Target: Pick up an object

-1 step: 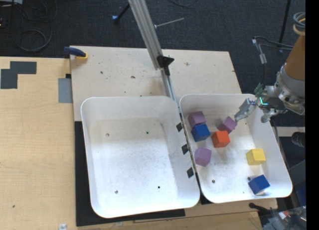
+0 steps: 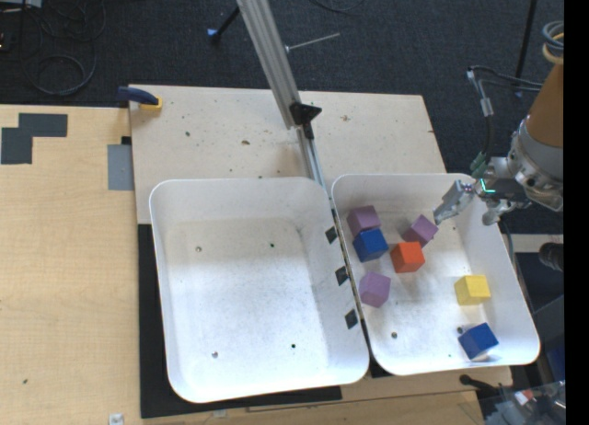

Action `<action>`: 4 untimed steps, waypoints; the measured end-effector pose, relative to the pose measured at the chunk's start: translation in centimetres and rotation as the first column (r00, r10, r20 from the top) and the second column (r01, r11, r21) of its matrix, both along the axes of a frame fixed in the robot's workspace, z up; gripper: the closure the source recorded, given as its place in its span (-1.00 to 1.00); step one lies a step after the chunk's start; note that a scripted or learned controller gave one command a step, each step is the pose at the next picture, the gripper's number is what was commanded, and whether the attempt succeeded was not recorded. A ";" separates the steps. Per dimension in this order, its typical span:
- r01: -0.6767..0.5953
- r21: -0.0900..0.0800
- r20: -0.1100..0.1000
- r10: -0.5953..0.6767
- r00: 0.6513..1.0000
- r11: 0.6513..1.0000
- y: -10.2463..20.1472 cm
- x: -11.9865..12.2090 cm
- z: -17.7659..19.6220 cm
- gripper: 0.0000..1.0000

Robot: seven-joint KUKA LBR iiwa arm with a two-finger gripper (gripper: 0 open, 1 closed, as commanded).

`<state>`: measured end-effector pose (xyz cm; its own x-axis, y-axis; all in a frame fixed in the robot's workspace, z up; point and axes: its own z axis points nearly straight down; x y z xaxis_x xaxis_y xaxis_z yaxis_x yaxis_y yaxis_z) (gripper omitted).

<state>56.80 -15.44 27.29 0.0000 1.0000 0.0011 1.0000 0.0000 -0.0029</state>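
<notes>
- Blocks, seven in all, lie loose on the floor of the right bin, and none of them sits between the fingers of the pincer.
- The pincer hangs over the upper right part of that bin, at the end of the grey arm that comes in from the right; one grey finger slants down and to the left, the other shows near the bin's right rim, so the fingers stand spread apart with nothing in the gap.
- Nearest the lower finger is a small purple block, tilted on the bin floor just below and left of the fingertip, not clearly touching it.
- An orange block lies just below that purple one.
- A blue block lies to the left of the orange one, with a second purple block touching it from above, both close to the bin's left wall.
- A third purple block sits lower, below the blue one.
- A yellow block lies well to the right of the orange one, below the pincer.
- Another blue block sits near the bin's lower right corner.
- The left bin stands side by side with the right one on the tabletop.
- A long aluminium bar slants up from between the bins towards the top of the view.
</notes>
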 end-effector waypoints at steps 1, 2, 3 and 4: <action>0.000 0.001 -0.006 0.000 1.000 1.000 0.6 0.7 -5.9 -1.00; 0.003 0.001 -0.005 -0.003 1.000 1.000 0.8 0.7 -10.3 -1.00; 0.006 0.001 -0.005 -0.006 1.000 1.000 1.4 0.5 -14.8 -1.00; 0.012 0.000 -0.003 -0.012 1.000 1.000 1.2 0.6 -13.6 1.00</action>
<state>57.36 -14.20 13.68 0.0117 0.9999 0.0016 0.9999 -0.0117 -0.0058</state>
